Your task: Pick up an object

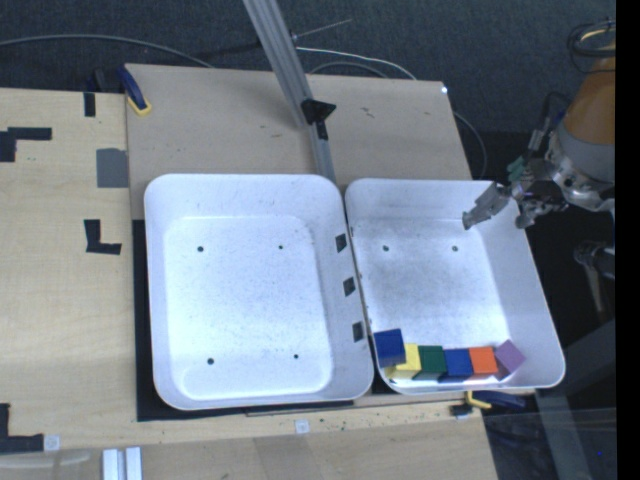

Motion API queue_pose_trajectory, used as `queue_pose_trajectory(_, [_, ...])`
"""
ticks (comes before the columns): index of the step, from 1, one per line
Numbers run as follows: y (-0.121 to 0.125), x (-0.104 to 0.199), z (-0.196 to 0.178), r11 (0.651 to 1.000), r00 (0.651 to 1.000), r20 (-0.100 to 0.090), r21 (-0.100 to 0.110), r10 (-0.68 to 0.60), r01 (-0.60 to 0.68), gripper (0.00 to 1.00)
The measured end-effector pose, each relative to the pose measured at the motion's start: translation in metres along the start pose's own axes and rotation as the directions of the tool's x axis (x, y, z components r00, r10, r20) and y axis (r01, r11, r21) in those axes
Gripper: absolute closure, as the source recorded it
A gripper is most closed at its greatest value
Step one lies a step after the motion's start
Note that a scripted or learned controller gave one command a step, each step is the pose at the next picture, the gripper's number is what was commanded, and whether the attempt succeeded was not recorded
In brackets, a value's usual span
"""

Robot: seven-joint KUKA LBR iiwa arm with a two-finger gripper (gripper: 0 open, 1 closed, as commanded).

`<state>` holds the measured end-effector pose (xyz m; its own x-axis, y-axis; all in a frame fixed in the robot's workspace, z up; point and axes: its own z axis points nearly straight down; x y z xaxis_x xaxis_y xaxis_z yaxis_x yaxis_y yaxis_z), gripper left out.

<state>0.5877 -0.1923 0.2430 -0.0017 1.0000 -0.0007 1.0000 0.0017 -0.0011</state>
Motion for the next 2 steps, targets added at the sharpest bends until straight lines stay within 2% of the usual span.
queue_pose_trajectory(1, [0.010, 0.115, -0.130, 1.000, 1.000, -0.002, -0.010, -0.008, 0.008, 0.00])
queue_pose_trajectory(2, [-0.060, 0.085, -0.163, 1.000, 1.000, 0.000, -0.004, 0.004, -0.004, 0.00])
